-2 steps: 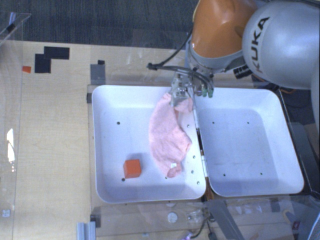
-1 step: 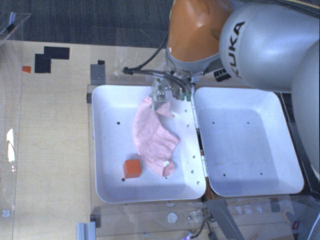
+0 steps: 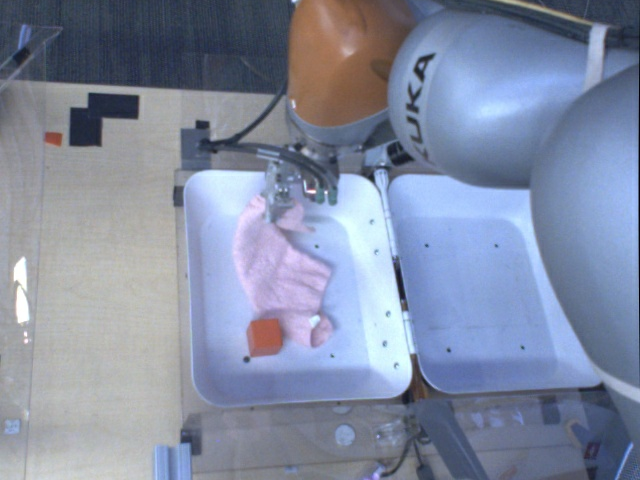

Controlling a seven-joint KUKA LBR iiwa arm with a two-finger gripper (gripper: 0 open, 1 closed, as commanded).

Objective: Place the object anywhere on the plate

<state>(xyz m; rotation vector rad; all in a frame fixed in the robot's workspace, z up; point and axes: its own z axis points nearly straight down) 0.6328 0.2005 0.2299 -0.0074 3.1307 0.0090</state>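
The jaws (image 3: pixel 283 196) sit at the cloth's (image 3: pixel 280 268) top corner, grip unclear; a block (image 3: pixel 265 337) touches its lower edge.

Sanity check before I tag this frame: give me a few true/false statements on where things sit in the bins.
1. The pink cloth lies in the left bin. True.
2. The orange block sits in the right bin. False: it is in the left bin, at the cloth's lower edge.
3. The gripper is over the upper end of the cloth. True.
4. The orange block lies between the gripper's fingers. False: it rests on the bin floor, well apart from the gripper.
5. The cloth drapes over the divide between the two bins. False: it lies wholly inside the left bin.
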